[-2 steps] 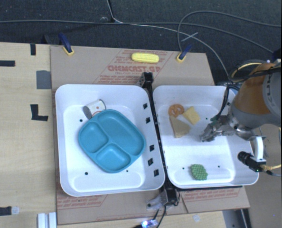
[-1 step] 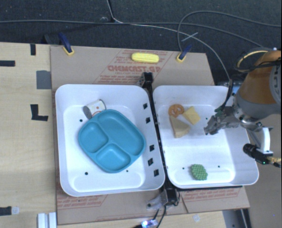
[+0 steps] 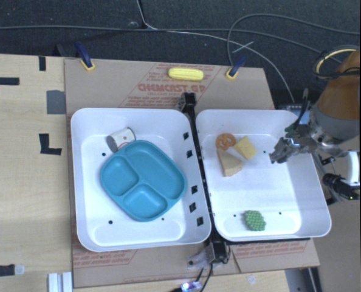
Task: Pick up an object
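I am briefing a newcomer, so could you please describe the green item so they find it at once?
Look in the right bin. Near its front edge, apart from the other pieces, lies the green item. It is bumpy and the only green thing there.

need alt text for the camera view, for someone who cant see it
A grey arm's claw hovers at the right bin's right side, near a pretzel, two cheese wedges and a green lump. The left bin holds a blue divided plate.
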Robot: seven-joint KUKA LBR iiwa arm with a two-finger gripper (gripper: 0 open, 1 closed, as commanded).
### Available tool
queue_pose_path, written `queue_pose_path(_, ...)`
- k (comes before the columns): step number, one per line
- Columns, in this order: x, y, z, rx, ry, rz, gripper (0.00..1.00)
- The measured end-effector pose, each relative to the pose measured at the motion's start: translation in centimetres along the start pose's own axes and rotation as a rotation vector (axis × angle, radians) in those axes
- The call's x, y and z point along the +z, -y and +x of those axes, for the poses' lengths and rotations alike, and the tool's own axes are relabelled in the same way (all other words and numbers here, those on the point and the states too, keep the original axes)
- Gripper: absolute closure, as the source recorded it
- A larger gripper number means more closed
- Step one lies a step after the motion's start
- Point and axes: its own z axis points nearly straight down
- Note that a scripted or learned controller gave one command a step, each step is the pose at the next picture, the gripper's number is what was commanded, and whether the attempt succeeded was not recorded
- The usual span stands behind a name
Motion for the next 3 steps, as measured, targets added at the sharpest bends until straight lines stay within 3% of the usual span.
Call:
queue_pose_path(1,-5.2,-0.7,-0.9,0.000,0.001,-0.001,1.00)
queue_pose_path(3,-4.6,-1.8,9.4,-0.004,-0.002,0.004,1.00)
